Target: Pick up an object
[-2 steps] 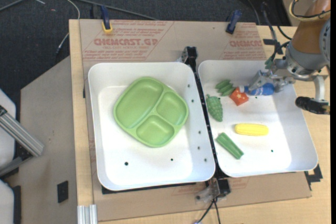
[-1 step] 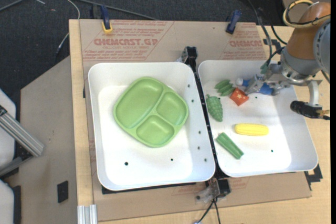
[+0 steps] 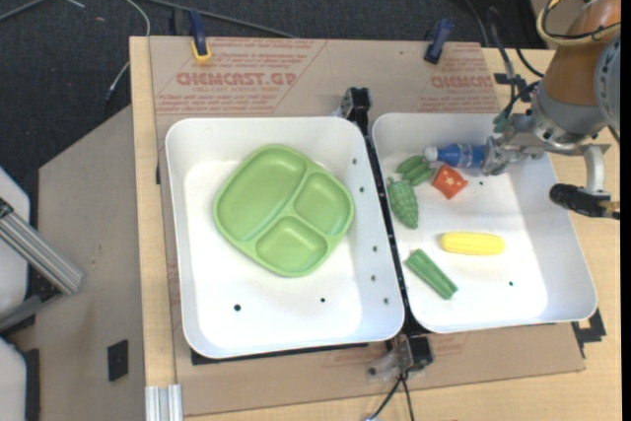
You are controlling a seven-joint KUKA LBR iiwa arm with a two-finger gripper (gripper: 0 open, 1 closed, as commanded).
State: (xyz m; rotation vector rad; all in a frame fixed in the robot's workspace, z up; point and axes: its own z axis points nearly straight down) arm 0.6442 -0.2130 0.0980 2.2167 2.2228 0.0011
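The right bin (image 3: 562, 271) holds several small objects. A blue and white bottle (image 3: 452, 154) lies on its side near the bin's far edge. Beside it are a red block (image 3: 450, 181), a small dark green piece (image 3: 414, 170) and a knobbly green piece (image 3: 403, 202). A yellow corn cob (image 3: 471, 244) lies in the middle, and a green stick (image 3: 432, 273) lies nearer the front. My gripper (image 3: 499, 156) is low over the bin's far right part, right at the bottle's right end. Whether it touches the bottle is unclear.
The left bin (image 3: 197, 311) holds a light green divided plate (image 3: 284, 209). A black divider (image 3: 380, 212) runs between the bins. The grey arm (image 3: 577, 89) reaches in from the right over the bin's far corner. Clamps (image 3: 200, 44) and cables lie along the bench's far edge.
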